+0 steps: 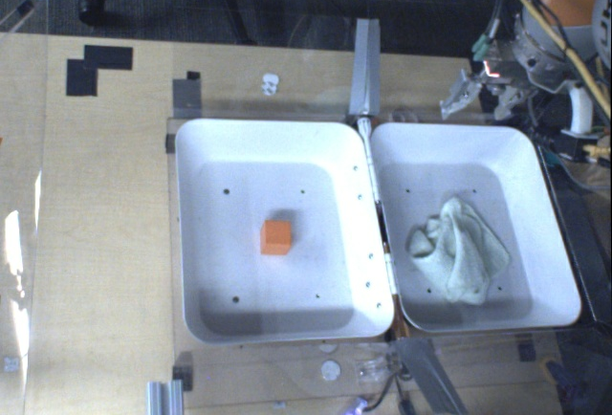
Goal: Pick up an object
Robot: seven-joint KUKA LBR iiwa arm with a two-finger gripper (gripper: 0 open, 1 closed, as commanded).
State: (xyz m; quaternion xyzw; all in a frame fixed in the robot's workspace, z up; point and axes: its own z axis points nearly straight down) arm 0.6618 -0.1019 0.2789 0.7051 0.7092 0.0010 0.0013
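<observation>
Orange block [276, 237] lies near the middle of the left bin [196, 212], alone on its white floor. A crumpled pale cloth [461, 251] lies in the right bin [545, 212]. The gripper [469, 96] hangs beyond that bin's far edge, its fingers spread apart and holding nothing.

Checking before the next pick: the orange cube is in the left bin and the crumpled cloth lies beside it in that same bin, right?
Not quite. The orange cube does sit in the left bin, but the camera view shows the crumpled cloth in the right bin, not beside the cube.
</observation>
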